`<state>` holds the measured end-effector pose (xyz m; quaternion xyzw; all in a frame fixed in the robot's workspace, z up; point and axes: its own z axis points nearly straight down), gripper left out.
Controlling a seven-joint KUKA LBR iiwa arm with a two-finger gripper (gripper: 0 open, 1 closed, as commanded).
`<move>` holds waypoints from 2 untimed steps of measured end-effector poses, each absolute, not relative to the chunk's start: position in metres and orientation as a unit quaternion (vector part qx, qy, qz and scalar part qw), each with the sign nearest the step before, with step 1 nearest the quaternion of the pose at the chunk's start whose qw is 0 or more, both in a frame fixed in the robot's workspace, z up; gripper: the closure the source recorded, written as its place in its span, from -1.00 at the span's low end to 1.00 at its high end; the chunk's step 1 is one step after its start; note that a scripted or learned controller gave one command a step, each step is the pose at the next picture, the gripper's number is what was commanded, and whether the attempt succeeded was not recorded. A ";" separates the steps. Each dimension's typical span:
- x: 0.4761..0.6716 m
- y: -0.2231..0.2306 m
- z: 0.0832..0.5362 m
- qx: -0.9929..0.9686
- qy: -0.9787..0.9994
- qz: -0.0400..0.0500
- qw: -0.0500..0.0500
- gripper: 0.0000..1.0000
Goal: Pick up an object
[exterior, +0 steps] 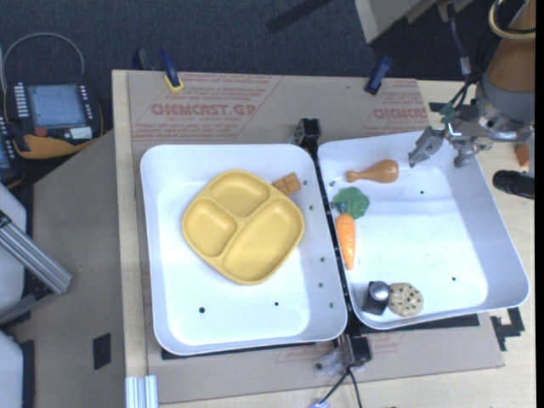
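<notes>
Gripper [442, 150] hangs over the right bin's [476, 253] far right corner, fingers spread apart, nothing between them. Arm enters from the right, orange band above the wrist. Nearest candidate is the drumstick [374, 173], lying along the bin's far edge just left of the gripper, apart from it. Down the bin's left edge: broccoli [351, 202], then the carrot [346, 239] touching or just below it. At the near left corner a cookie [405, 299] sits against a small dark cylinder [376, 295]. Left bin [170, 313] carries a yellow plate [244, 225] with a small brown block [287, 183] at its far right rim. Judgement: task barely begun. Nothing gripped, nothing lifted; every object rests on a bin floor. Still to do: choose a target, likely the drumstick, descend, close, raise.
</notes>
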<state>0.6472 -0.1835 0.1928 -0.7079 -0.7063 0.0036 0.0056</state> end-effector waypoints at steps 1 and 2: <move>0.650 -0.183 0.200 -0.707 -0.707 0.000 0.000 -1.00; 0.657 -0.184 0.143 -0.707 -0.708 0.001 0.001 -1.00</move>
